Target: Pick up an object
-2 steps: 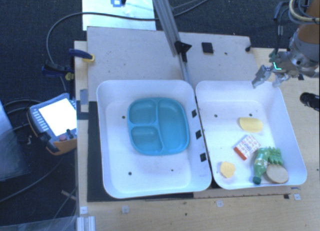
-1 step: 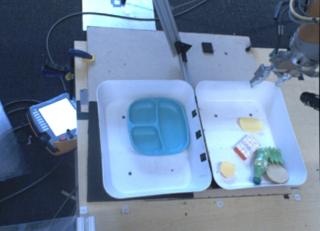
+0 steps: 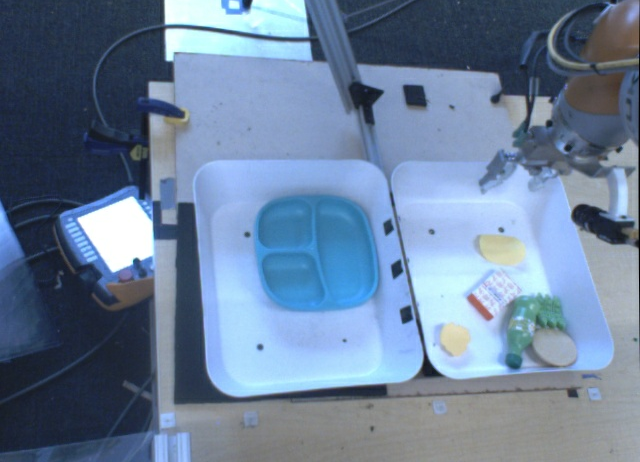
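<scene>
The right bin (image 3: pixel 430 200) holds several small items. A yellow piece (image 3: pixel 500 248) lies near its middle right. Below it sit a red and white packet (image 3: pixel 492 295), a green bottle (image 3: pixel 518 331) beside a green leafy toy (image 3: pixel 543 310), a tan disc (image 3: pixel 553 348) and a small yellow wedge (image 3: pixel 455 339). My gripper (image 3: pixel 520 170) hangs over the bin's far right corner, above and behind the yellow piece. Its two fingers stand apart with nothing between them.
The left bin (image 3: pixel 225 350) carries a blue divided plate (image 3: pixel 317 252). A metal pole (image 3: pixel 335 35) slants across the bench behind the bins. A teach pendant (image 3: pixel 105 245) lies off the bench at left, with cables around it.
</scene>
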